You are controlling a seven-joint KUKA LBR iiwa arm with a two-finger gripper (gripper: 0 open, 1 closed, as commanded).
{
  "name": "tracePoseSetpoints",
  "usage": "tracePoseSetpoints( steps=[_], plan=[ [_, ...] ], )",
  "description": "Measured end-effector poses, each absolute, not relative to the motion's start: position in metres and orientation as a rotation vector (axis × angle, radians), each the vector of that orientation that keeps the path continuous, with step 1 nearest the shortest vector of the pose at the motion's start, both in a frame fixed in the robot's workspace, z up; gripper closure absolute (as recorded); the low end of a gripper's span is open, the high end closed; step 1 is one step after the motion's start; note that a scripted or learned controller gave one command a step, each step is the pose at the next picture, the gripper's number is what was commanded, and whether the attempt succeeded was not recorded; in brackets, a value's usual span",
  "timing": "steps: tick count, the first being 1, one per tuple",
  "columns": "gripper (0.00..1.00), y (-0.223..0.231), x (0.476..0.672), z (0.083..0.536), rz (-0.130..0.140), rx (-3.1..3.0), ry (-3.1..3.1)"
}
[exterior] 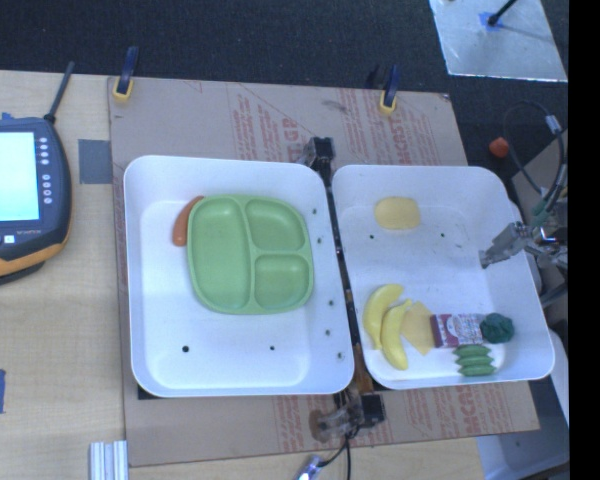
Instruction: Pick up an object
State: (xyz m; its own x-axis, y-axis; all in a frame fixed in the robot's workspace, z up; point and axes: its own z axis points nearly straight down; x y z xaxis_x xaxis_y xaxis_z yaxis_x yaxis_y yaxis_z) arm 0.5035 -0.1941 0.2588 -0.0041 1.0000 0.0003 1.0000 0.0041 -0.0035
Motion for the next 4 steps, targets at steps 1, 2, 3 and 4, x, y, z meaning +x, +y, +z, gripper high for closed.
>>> tracePoseSetpoints(
  steps=[1,2,3,4],
  plan=[
    [0.0,-0.152,0.575,0.151,0.007,-2.212,-2.225],
    [0.0,-0.096,0.632,0.091,0.006,-2.213,-2.226],
    [0.0,-0.12,0.656,0.092,0.002,-2.218,-2.223],
    [1.0,-0.12,0.657,0.103,0.004,-2.213,-2.226]
  ],
)
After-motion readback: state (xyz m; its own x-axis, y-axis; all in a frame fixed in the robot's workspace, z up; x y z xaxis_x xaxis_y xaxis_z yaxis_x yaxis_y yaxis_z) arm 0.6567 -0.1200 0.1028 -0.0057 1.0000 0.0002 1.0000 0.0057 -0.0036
